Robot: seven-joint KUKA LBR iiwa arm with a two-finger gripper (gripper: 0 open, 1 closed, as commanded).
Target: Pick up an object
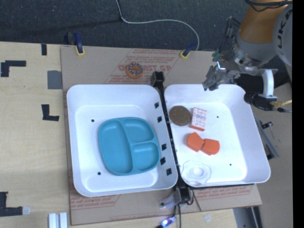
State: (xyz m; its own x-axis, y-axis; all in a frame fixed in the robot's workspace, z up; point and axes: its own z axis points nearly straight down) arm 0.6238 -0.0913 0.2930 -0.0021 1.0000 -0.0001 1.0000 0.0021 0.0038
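The gripper hangs over the back rim of the right bin, and whether it is open or closed I cannot tell; nothing shows in its grasp. The likely targets lie well below it in that bin: a brown disc touching a small red-and-white box, with an orange block near them. A descent onto that touching pair risks pinching both or nudging one aside; the flat disc may slip.

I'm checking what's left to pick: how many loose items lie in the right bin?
4: a brown disc near the divider, a red-and-white packet beside it, an orange piece mid-bin, and a white ring-shaped item at the near edge.
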